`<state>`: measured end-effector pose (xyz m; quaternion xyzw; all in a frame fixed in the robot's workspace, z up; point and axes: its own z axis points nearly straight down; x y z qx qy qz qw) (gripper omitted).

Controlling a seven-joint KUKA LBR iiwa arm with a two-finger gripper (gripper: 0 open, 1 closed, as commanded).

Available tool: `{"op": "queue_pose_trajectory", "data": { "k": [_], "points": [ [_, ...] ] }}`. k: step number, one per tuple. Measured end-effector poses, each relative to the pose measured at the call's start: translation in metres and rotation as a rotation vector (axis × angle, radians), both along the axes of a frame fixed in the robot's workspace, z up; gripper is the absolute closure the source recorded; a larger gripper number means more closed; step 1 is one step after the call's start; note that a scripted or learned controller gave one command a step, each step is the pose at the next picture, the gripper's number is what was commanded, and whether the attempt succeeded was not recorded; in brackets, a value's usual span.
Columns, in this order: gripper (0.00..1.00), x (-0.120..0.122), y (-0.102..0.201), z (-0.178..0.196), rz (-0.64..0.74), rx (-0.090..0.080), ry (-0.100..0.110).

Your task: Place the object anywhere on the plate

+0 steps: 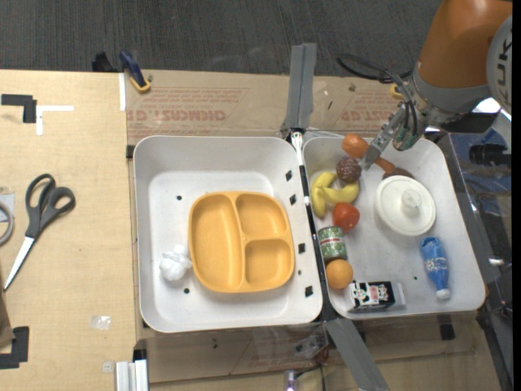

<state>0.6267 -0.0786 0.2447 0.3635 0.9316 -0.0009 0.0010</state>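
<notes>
A: What lies around the yellow plate [241,241]?
B: The plate sits in the middle of the left bin [155,218]. The right bin [464,259] is just beside it. The arm [468,39] hangs beyond the plate's far right corner.
A: And in that right bin?
B: A white lidded bowl [404,204] well right of the plate, a blue bottle [435,265] beyond that, a banana [329,192] and small can [331,243] near the plate's right edge, then a tomato [346,215], an orange [339,274], a dark fruit [348,169].
A: The gripper [383,149]?
B: Low over the right bin's far end, beside the dark fruit. Whether it is released or clenched, I cannot tell.
A: Anything left of the plate?
B: A crumpled white wad [173,263] touching its near left corner.
</notes>
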Motion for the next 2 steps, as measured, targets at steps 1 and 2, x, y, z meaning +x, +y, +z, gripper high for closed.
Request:
{"op": "queue_pose_trajectory", "data": {
  "k": [1, 2],
  "points": [
    [1.00, -0.058, 0.060, -0.035, -0.432, 0.001, 0.003],
    [1.00, -0.100, 0.132, -0.054, -0.383, 0.001, 0.003]
  ]
}}
